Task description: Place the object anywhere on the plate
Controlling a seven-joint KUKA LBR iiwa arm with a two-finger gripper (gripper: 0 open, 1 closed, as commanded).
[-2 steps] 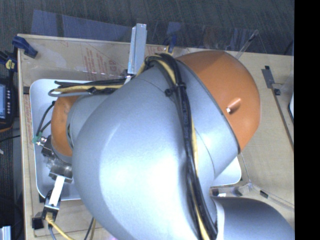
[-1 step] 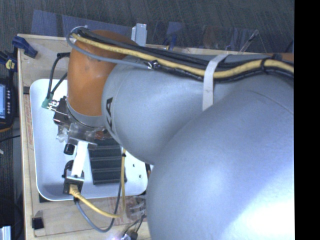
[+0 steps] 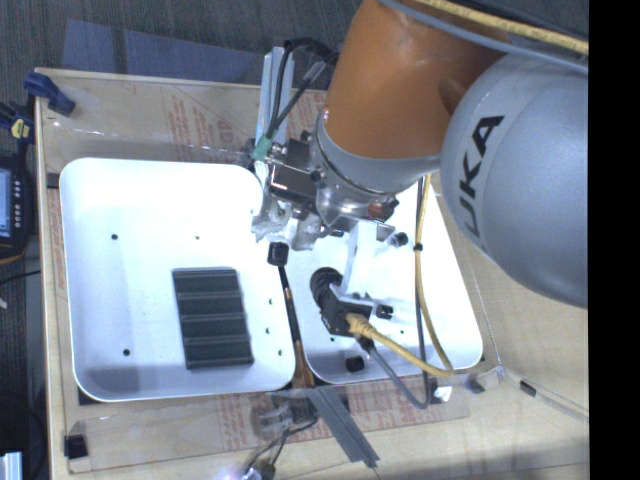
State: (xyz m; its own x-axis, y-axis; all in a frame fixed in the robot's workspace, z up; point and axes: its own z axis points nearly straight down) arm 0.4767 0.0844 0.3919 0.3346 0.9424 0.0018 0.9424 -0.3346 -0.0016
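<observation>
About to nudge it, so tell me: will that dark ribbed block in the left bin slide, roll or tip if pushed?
The ribbed block lies flat and low on the bin floor, so it should slide rather than roll or tip. Its straight edges suggest it is stiff. The ridges may give some grip, though the smooth white floor could let it skid.

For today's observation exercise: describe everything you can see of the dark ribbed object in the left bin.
The dark ribbed object is a near-black rectangular slab with four raised bars running across it, matte like rubber or plastic. It lies flat on the floor of the left bin, toward the near right, slightly skewed. Nothing touches it except the bin; the gripper hangs apart, over the bins' shared edge.
</observation>
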